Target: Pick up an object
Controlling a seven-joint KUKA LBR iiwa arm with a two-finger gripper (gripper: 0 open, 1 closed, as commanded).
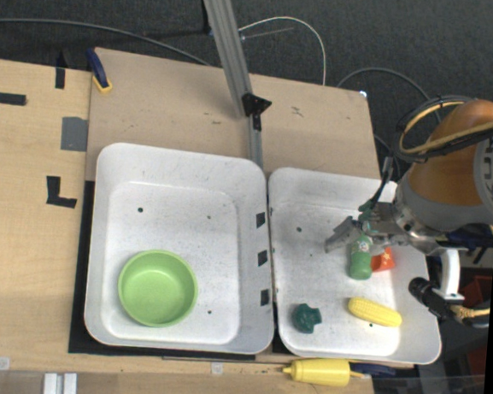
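The claw hangs low in the right bin, fingers spread apart above a green bottle; whether they touch it I cannot tell. An orange piece lies just beside it. Nearer the front lie a yellow corn cob and a dark green lump. Farther left, the other bin holds a green bowl.

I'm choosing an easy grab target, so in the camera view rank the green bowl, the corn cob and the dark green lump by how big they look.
1. green bowl, clearly largest.
2. corn cob.
3. dark green lump, smallest.

All three lie about equally far from the camera, so the order seems reliable.
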